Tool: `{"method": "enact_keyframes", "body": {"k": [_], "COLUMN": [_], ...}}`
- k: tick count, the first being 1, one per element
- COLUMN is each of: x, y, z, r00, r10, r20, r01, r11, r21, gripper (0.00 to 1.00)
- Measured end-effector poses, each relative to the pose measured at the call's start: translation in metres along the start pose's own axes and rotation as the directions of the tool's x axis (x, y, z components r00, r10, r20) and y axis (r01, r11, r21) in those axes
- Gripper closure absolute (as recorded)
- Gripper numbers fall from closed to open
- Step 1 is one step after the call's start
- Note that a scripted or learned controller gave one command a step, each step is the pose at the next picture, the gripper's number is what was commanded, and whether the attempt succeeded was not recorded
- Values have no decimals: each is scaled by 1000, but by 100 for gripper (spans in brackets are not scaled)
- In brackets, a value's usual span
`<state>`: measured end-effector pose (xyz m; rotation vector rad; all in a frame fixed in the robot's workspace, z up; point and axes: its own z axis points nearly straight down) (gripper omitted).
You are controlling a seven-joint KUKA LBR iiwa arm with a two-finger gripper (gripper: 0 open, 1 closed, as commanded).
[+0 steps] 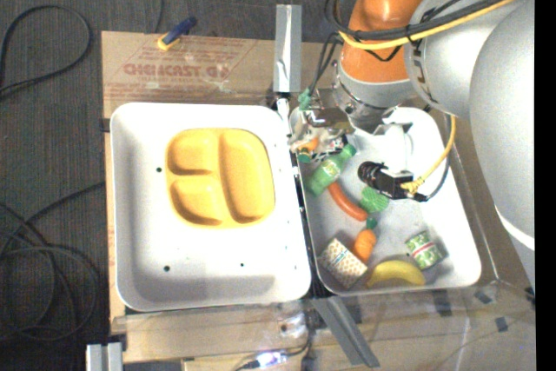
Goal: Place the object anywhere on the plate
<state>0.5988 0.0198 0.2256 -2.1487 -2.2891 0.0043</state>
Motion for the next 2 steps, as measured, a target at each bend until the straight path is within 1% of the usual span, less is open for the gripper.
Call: {"method": "enact_keyframes", "body": {"k": [1,2], "x": [0,56], "y": [0,2], "z": [0,-20], "r00": [1000,978], "r10": [0,-209], "r20": [-1,1], "r01": [0,209], "r11": [1000,978], "r21": [0,-1], "gripper": [0,0]}}
